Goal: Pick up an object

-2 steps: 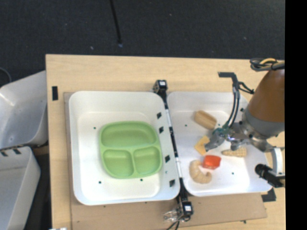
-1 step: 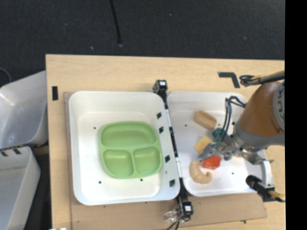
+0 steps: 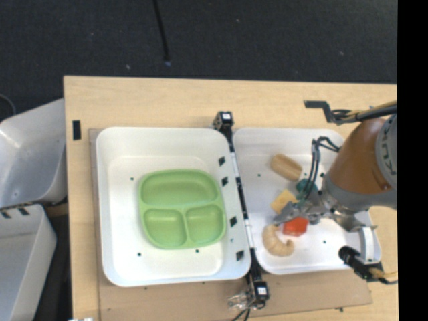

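Arm low over the right bin (image 3: 267,263), end effector (image 3: 294,214) among the food pieces.
A red piece (image 3: 295,227) sits at its tips; grip state unclear. Nearby: tan crescent (image 3: 277,242), yellow chunk (image 3: 283,200), tan roll (image 3: 287,166). Green divided plate (image 3: 181,208) fills the left bin (image 3: 114,199).

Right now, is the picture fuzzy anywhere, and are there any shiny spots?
In the camera view the whole image is soft: the red object and tool blur together, so small details are lost. The left bin and right bin look bright white, nearly washed out, while the green tray shows evenly, with no strong glare.
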Robot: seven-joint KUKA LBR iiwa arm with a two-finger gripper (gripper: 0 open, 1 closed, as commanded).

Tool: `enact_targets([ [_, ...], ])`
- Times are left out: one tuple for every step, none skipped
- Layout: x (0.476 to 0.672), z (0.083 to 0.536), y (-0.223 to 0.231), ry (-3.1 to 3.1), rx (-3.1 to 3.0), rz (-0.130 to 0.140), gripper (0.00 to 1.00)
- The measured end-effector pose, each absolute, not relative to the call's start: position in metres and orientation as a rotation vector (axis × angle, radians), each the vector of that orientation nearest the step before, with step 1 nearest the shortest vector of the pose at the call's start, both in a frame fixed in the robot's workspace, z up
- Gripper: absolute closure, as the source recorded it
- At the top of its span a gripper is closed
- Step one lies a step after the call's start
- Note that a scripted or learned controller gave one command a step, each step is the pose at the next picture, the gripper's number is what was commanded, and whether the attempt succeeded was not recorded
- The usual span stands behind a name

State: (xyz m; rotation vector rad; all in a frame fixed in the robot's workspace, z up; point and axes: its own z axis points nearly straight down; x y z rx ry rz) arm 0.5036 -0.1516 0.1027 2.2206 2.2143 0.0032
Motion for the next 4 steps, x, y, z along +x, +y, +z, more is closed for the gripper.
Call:
enact_targets([
  [0.503, 0.112, -0.152, 2.211, 2.228, 0.002, 1.00],
  [0.500, 0.155, -0.155, 2.210, 2.226, 0.003, 1.00],
  [0.499, 0.202, -0.165, 2.207, 2.227, 0.004, 1.00],
  [0.500, 0.237, -0.166, 2.222, 2.213, 0.004, 1.00],
])
